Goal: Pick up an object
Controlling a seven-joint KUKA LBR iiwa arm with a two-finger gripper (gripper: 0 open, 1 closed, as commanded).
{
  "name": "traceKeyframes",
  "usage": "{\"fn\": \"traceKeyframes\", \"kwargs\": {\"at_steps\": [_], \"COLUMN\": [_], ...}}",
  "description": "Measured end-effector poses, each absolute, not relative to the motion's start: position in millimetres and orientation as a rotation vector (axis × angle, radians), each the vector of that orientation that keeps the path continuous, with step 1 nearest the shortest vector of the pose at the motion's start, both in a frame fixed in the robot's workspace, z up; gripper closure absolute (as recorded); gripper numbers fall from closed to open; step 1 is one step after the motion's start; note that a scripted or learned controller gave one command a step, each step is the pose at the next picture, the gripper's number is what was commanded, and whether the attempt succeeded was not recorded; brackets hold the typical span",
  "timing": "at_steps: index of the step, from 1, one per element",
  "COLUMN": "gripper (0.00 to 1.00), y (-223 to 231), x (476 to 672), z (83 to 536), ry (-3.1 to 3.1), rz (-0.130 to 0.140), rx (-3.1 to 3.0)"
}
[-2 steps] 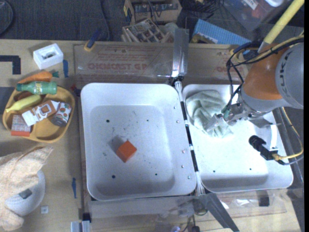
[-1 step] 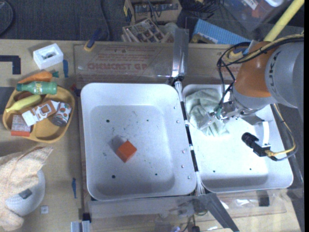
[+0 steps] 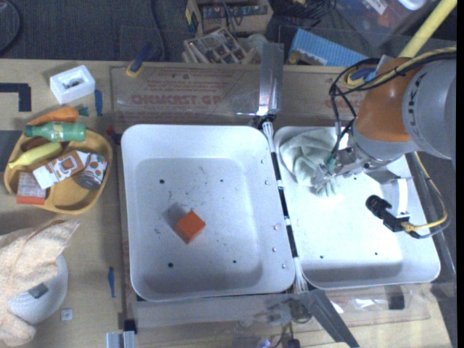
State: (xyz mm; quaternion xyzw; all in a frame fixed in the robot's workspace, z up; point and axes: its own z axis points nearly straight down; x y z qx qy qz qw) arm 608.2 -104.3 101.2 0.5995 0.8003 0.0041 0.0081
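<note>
Reaching in from the right, my arm (image 3: 428, 111) hangs over the right bin (image 3: 362, 245). My gripper (image 3: 335, 167) is down on a pale crumpled cloth (image 3: 303, 159) in that bin's far-left corner (whether it is clenched or released, I cannot tell). An orange block (image 3: 191, 226) lies in the left bin (image 3: 199, 267), well apart from the gripper. A yellow bowl (image 3: 72, 201) of packets sits on the tabletop (image 3: 43, 71), left of both bins.

- Faint red lettering runs across the clear plastic panel (image 3: 190, 93) behind the left bin; it is too blurred to read with certainty.
</note>
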Motion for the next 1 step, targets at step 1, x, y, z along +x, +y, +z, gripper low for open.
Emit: {"fn": "traceKeyframes", "kwargs": {"at_steps": [1], "gripper": [1.0], "y": [-37.9], "x": [595.5], "z": [185.0], "ry": [2.622], "rz": [0.001], "rx": [1.726]}}
